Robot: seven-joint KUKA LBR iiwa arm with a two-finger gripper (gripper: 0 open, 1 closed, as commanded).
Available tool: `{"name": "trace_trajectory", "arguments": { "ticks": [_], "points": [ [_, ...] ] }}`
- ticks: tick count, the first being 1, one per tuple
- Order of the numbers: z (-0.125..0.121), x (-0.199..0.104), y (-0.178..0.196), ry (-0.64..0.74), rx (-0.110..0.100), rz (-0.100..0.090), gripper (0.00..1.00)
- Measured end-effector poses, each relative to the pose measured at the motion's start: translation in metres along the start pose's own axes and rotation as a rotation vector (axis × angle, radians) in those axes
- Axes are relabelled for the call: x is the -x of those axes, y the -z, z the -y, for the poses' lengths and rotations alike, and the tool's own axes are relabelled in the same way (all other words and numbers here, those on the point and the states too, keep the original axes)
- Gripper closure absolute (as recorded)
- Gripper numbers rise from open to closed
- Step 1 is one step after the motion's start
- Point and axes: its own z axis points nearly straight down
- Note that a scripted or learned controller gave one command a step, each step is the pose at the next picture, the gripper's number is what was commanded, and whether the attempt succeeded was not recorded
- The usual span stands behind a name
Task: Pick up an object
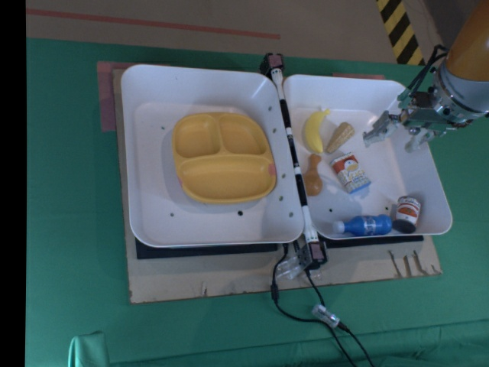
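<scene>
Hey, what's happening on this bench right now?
A robot arm reaches in from the right, its gripper hovering over the right bin with nothing between its fingers. That bin holds a banana, ice cream cone, chicken drumstick, small carton, blue bottle and can. The left bin holds a yellow divided plate.

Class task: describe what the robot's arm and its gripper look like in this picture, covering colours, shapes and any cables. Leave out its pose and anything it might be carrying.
The arm enters from the right, with a broad orange band above a pale grey wrist ring. Below it sits the gripper, a compact grey metal assembly with greenish tints and thin metal prongs. A thin dark cable loops from the arm down to the gripper body.
</scene>
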Motion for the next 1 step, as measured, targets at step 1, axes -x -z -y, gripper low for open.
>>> {"name": "trace_trajectory", "arguments": {
  "ticks": [1],
  "points": [
    [-0.0189, -0.0004, -0.1159, -0.001, 0.019, 0.003, 0.00]
  ]
}}
